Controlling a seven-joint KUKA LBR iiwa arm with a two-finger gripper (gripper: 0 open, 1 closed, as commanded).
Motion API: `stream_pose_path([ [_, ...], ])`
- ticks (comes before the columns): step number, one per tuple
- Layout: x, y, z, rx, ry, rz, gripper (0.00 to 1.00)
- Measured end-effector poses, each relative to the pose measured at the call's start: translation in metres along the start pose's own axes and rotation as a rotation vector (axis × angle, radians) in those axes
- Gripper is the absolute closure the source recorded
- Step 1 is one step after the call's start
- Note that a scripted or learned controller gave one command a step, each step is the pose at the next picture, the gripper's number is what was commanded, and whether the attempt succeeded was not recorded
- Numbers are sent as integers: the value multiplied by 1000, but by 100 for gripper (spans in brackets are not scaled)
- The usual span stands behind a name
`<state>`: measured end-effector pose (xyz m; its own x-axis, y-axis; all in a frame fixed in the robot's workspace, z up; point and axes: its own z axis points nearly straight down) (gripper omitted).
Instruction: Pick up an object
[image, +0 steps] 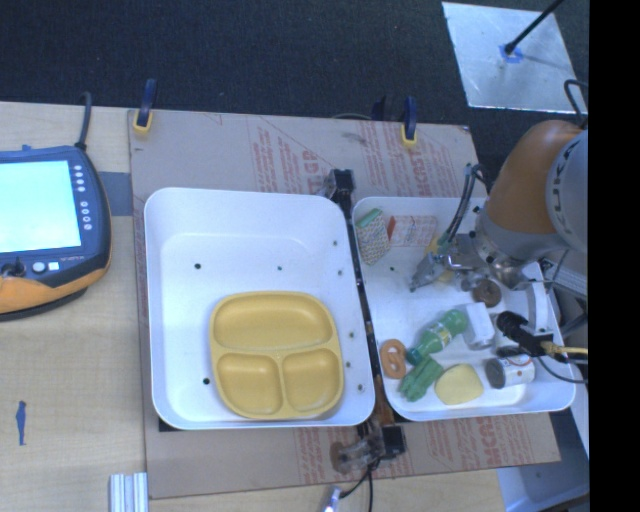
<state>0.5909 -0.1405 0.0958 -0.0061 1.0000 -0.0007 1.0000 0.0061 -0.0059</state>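
Observation:
The right bin (470, 409) holds several small items. A green bottle (440, 332) lies near its middle, with a green pickle-shaped piece (421, 379) and an orange ring (392, 357) below it. A pale yellow lump (459, 384) and a small grey-capped cylinder (508, 372) sit at the front. A red, white and green packet (373, 236) lies at the back left. My gripper (428, 276) hangs low over the bin's middle, above the green bottle and right of the packet. Nothing shows as held in it.
The left bin (200, 230) holds a yellow divided plate (277, 353). A control tablet (45, 225) rests on the bench at far left. The arm's orange band (530, 180) and cables crowd the right bin's right side. Clamps sit between the bins.

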Motion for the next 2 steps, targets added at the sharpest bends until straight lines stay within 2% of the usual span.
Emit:
stream_pose_path([
  [1,19,52,-2,-4,1,3,0],
  [2,-45,65,-97,-8,-1,5,0],
])
